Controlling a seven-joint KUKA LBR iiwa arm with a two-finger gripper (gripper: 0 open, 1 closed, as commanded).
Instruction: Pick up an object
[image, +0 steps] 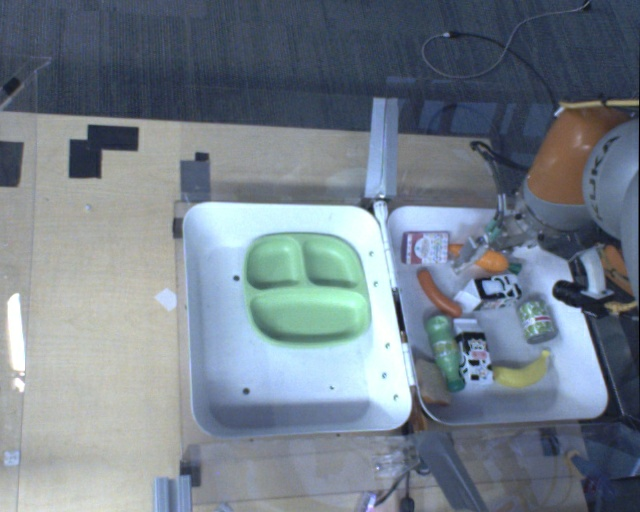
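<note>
The right bin holds several small items: a red carton, a red sausage, a green bottle, a cow-patterned carton, a yellow banana, a green can, a black-and-white toy and an orange piece. My gripper hangs low over the bin's far side, right above the orange piece and close to the red carton. Whether it touches the orange piece is unclear.
The left bin holds a green divided plate. A metal bar stands at the back between the two bins. The arm's grey and orange body covers the right bin's far right corner.
</note>
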